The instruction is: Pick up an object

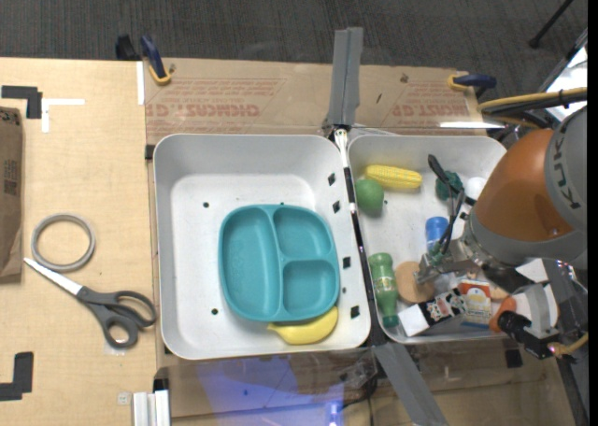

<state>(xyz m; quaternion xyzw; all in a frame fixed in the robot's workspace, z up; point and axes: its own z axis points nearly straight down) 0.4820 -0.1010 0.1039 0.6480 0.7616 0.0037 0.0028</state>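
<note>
We see the arm w/ its orange band coming in from 3 o'clock over the right bin, and the gripper is down among the clutter at approx 5 o'clock of that bin. We can't tell whether it's released or clenched; the tip is too small and dark vs. the items around it, and we see nothing clearly between it. It sits right at a tan round disc, w/ a blue cylinder just at its 12 o'clock; contact unclear. Other candidates in the same bin: a yellow corn cob near the bin's 12 o'clock, long axis running 9-to-3; a green ball-like fruit touching or just beside the cob at its 8 o'clock; a green bottle along the 9 o'clock wall, long axis approx 12-to-6. In the left bin we see a teal divided plate w/ a banana at its 6 o'clock edge. Scissors and a tape roll lie on the bench, well apart at 9 o'clock.
</note>
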